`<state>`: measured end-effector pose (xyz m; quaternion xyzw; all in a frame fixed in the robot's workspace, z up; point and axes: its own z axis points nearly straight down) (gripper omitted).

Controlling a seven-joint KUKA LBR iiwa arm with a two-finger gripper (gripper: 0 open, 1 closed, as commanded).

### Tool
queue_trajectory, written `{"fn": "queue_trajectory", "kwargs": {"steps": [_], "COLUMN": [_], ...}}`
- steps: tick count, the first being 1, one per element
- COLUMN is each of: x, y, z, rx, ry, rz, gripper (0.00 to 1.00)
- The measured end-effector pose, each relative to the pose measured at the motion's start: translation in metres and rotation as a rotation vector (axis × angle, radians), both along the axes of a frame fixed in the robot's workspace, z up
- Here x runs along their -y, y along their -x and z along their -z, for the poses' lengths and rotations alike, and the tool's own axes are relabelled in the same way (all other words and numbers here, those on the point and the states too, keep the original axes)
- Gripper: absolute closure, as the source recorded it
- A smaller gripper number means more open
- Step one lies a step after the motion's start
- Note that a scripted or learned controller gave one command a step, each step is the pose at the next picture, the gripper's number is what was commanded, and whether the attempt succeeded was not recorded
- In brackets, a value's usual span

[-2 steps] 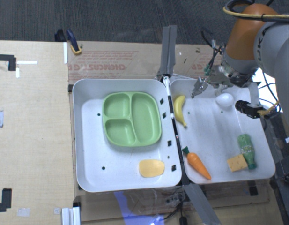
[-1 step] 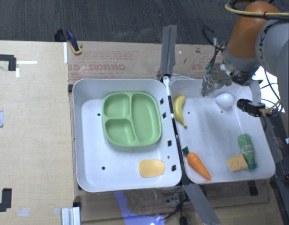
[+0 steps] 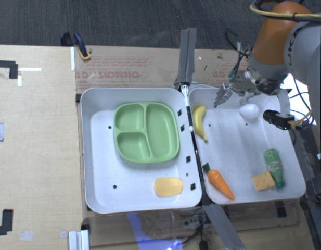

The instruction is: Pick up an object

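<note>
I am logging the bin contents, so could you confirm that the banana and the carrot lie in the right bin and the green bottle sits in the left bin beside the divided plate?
Not quite: the camera view shows the green bottle in the right bin, next to a yellow block. The banana and carrot do lie in the right bin, and the divided plate is in the left bin.

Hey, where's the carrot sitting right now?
The carrot lies in the right bin, at its near-left corner against the divider, below the banana and left of the yellow cheese wedge.
</note>
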<state>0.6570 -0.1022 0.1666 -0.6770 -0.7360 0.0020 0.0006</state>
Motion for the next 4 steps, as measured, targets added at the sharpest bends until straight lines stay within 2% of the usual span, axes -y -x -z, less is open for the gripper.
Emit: {"fn": "queue_trajectory", "kwargs": {"steps": [1, 2, 3, 4], "x": [-0.003, -0.004, 0.017, -0.002], "y": [-0.003, -0.002, -0.003, 0.017], "z": [0.074, 0.053, 0.047, 0.076], "rx": [0.005, 0.004, 0.005, 0.002], "ry": [0.000, -0.002, -0.002, -0.004], "rz": [-0.034, -0.347, -0.741, -0.540], "gripper": [0.00, 0.00, 0.00, 0.00]}}
